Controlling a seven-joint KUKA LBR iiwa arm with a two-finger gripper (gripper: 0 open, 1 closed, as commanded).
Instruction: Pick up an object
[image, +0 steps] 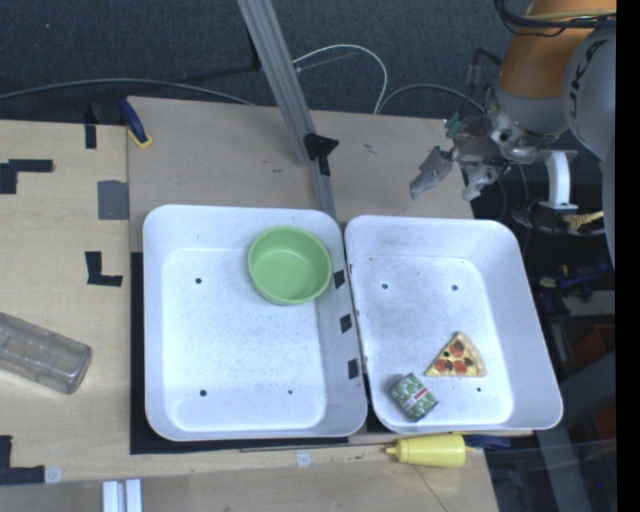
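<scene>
The bench carries two shallow white bins side by side. The left bin holds a green bowl at its far edge, close to the divider between the bins. The right bin holds two small things at its near end: a toy pizza slice and, just beside it to the left, a small green packet. A yellow bottle lies on the bench just outside that bin's near rim, and a clear plastic tumbler lies on its side well to the left.

The arm comes in from the far right, its orange band high in the corner. The gripper hangs above the bench beyond the right bin's far rim, tilted down and to the left, with its two fingers spread apart and nothing between them.

Any of the three binned things would serve, and all sit well apart from the gripper. The pizza slice looks flat, so the fingers may skate over it and close on air. The packet lies so close to the slice that one finger might land on the slice instead. The bowl's rim is wide; a centred grasp would probably miss, and a rim pinch could tip it.
</scene>
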